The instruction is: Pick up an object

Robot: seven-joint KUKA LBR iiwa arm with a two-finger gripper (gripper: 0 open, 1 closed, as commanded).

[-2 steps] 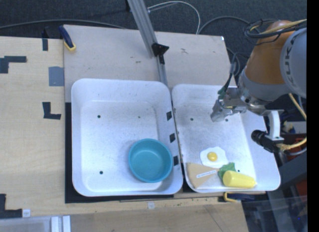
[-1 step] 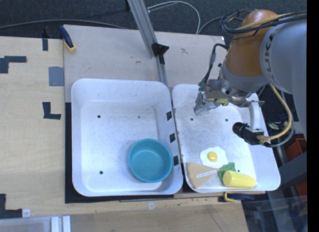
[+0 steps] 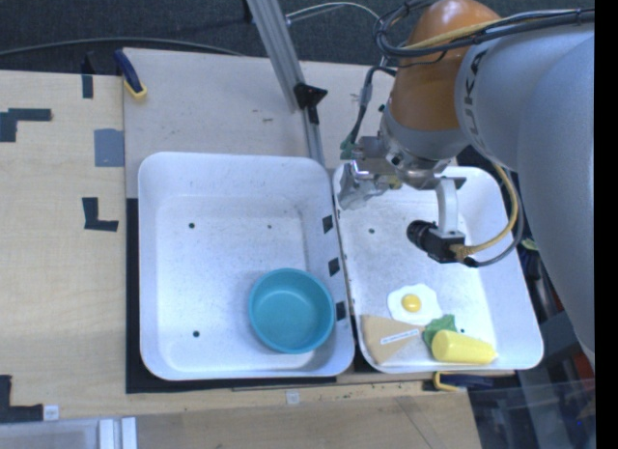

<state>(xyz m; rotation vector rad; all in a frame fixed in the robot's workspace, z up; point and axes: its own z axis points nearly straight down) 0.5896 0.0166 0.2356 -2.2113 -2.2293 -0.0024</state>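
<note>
At right bin (image 3: 502,273) far-left rim, floor beneath me bare; my gripper (image 3: 355,186) hangs there, jaw state unclear.

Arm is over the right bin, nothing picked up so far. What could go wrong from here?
The gripper sits at the right bin's far left corner, well away from the fried egg, cheese wedge and corn cob, so a descent here likely grabs nothing. Those three crowd together; a grasp may nudge neighbours.
</note>
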